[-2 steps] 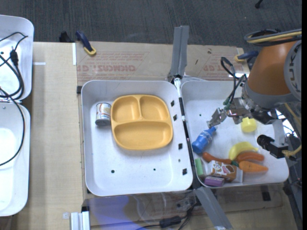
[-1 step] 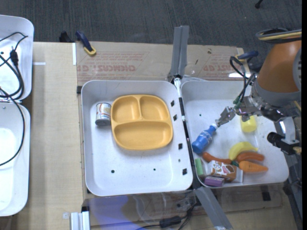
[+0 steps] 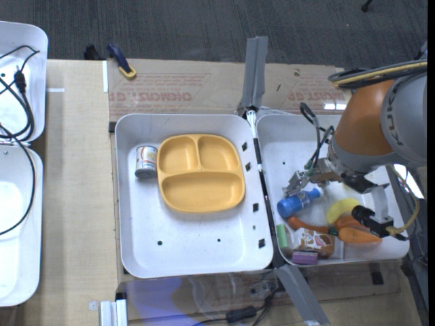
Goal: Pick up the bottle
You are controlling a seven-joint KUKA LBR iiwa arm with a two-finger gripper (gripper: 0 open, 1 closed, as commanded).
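The bottle [image 3: 296, 202] is small and blue with a pale cap end. It lies on its side in the right bin [image 3: 285, 141], near the bin's left wall. My gripper [image 3: 298, 181] hangs from the grey and orange arm directly over the far side of the bottle, very close to it or touching it. The bottle still rests on the bin floor among the other items.
Close by the bottle in the right bin lie a yellow fruit [image 3: 342, 209], orange carrots [image 3: 359, 235], a green stick [image 3: 281, 235] and a brown packet [image 3: 317, 242]. The left bin [image 3: 197, 250] holds a yellow divided plate [image 3: 201, 172] and a small can [image 3: 145, 161].
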